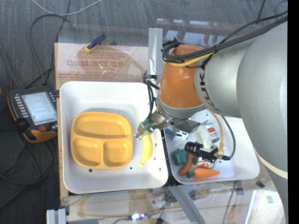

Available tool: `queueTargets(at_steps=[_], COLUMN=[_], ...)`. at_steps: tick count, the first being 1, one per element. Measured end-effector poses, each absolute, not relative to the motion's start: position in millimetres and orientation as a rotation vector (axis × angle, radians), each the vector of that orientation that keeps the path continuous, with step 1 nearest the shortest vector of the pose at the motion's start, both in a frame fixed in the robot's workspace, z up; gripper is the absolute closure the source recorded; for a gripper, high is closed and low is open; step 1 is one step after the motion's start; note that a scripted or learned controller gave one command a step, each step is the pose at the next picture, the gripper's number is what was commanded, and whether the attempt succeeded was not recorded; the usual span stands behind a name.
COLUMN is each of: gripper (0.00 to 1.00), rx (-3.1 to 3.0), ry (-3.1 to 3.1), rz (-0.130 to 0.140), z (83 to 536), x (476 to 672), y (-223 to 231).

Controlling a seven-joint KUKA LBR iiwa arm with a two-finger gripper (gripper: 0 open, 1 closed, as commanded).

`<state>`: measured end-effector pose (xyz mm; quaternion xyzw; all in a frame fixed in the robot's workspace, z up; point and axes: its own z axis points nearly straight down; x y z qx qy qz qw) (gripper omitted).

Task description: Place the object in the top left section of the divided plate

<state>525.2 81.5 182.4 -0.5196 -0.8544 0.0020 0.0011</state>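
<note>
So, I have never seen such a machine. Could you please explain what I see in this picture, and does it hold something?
The picture is taken by one fixed camera above a bench, looking down at a slant. The big grey shape with the orange band is a robot arm reaching in from the right. At its tip is a small gripper, low over the left white bin. That bin holds a yellow divided plate with three sections, and a banana lies beside the plate, just under the gripper. I cannot tell whether the gripper holds the banana. The right white bin contains toy food, among it a carrot, and other small items.
</note>
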Motion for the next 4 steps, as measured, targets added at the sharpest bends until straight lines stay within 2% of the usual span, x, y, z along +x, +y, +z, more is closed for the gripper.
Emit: queueTargets(at_steps=[1, 2, 3, 4], gripper=[1.00, 1.00, 1.00, 1.00], rx=[-1.521, -1.494, -1.500, -1.233], ry=[-2.749, -2.767, -2.758, -2.892], rz=[0.004, 0.002, 0.004, 0.001], z=[260.2, 376.7, 259.0, 347.4], x=[489.1, 484.7, 490.9, 484.5], y=[34.7, 30.2, 102.5, 54.5])
